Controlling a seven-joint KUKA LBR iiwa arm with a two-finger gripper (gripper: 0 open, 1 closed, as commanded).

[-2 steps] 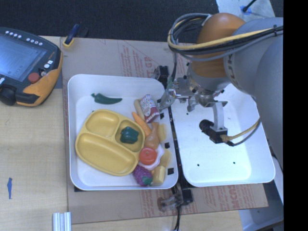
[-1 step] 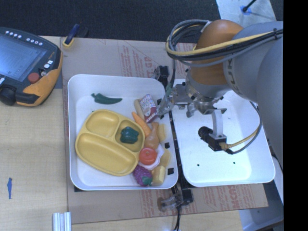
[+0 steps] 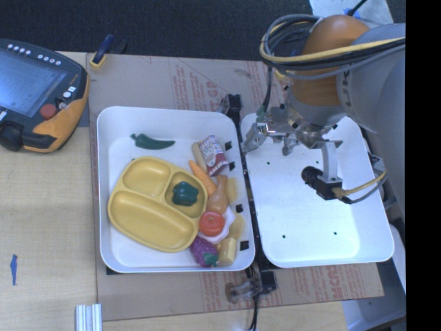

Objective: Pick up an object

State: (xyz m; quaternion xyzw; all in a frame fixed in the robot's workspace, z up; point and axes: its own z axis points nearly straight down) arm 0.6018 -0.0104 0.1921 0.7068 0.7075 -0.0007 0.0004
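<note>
The left white bin [image 3: 114, 126] holds a yellow divided tray [image 3: 148, 209] with a dark green pepper [image 3: 185, 194] in one compartment. Beside the tray lie a green chili [image 3: 151, 141], a red-and-white snack packet [image 3: 212, 154], an orange carrot [image 3: 202, 176], a red tomato [image 3: 211, 223], purple grapes [image 3: 202, 250] and several pale yellow pieces [image 3: 233, 236]. My gripper [image 3: 296, 133] hangs under the grey wrist over the far left part of the right bin [image 3: 344, 247], apart from all the objects. I see nothing held in it.
A teach pendant [image 3: 38, 95] lies on the bench at the far left. A small blue-and-yellow tool [image 3: 101, 50] sits near the back edge. A black fitting with a yellow cable [image 3: 324, 183] hangs off the arm over the right bin.
</note>
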